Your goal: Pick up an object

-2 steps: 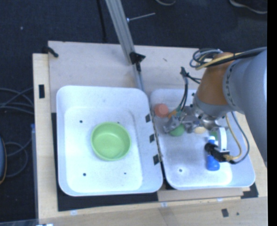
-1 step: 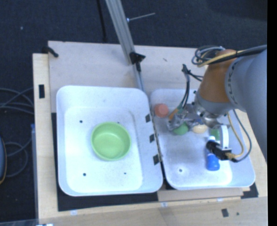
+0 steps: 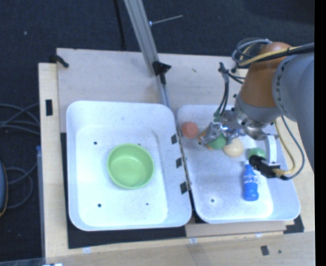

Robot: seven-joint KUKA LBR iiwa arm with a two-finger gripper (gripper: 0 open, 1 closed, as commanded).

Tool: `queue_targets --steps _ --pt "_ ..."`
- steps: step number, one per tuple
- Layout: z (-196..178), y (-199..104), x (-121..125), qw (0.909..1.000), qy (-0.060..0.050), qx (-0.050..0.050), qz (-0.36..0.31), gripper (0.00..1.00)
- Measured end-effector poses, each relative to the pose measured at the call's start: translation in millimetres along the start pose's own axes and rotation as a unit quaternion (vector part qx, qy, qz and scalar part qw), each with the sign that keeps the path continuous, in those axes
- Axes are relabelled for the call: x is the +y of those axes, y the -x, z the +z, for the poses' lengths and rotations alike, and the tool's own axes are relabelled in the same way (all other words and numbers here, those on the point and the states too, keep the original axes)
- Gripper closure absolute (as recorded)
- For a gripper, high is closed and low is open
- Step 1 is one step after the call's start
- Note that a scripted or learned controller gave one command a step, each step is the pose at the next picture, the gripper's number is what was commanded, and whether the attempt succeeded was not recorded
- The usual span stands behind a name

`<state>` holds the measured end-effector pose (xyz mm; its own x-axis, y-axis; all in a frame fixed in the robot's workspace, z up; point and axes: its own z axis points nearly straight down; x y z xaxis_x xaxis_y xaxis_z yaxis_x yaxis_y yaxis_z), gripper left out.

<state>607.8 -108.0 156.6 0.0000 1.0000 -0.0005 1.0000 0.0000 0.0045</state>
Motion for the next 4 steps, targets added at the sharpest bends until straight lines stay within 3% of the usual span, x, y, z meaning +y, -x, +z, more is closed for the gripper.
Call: queue_targets --steps 1,2,4 --pt "-59 -5 -4 1.0 0.001 0.0 0.0 1.0" --pt "-69 -5 -4 1.0 -0.001 0.0 0.0 1.0" --pt "-87 -108 14 1.0 -0.002 0.001 -0.002 1.0"
